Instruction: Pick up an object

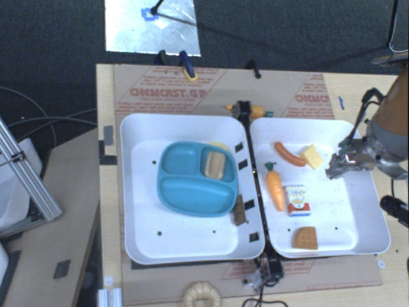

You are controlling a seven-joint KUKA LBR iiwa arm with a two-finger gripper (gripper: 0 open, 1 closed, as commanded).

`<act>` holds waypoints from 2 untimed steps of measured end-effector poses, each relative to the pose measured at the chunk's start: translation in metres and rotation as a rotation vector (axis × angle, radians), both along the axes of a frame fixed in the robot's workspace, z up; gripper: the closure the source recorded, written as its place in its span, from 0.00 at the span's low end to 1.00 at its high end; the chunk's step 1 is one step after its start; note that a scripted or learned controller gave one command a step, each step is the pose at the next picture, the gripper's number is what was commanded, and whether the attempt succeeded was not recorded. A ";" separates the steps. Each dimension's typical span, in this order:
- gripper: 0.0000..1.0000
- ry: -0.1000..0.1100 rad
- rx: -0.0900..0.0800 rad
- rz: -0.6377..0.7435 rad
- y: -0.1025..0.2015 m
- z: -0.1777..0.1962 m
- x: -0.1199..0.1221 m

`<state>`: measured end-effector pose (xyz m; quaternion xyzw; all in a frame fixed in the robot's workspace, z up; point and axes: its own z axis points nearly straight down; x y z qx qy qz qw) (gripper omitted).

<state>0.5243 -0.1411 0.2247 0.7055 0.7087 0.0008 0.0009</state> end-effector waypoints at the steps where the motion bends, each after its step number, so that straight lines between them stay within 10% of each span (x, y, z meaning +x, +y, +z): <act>1: 1.00 -0.002 0.001 0.006 0.054 0.002 0.035; 2: 1.00 -0.001 0.001 0.005 0.102 0.000 0.050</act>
